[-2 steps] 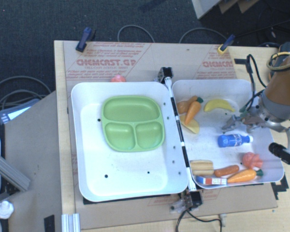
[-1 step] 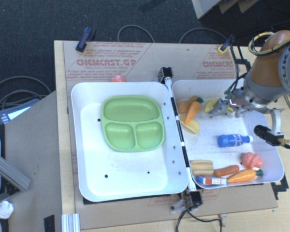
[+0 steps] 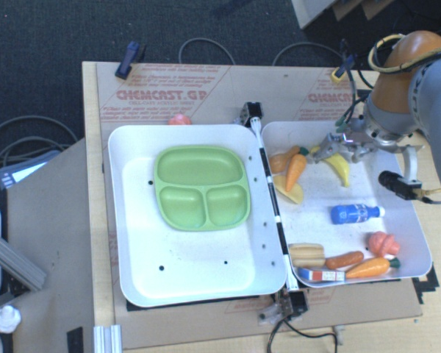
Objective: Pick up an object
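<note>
Tabletop of brown board printed with red lettering, standing on dark carpet; cables trail at its left and loop at its far edge. Two white bins sit side by side. Left bin holds a green divided plate. Right bin holds a banana, carrot, blue bottle, bread roll, sausage, second carrot and pink toy. The arm enters from the right; its claw hangs at the banana in the bin's far part; whether it grips cannot be told. A blue clamp pins the far-left corner.
</note>
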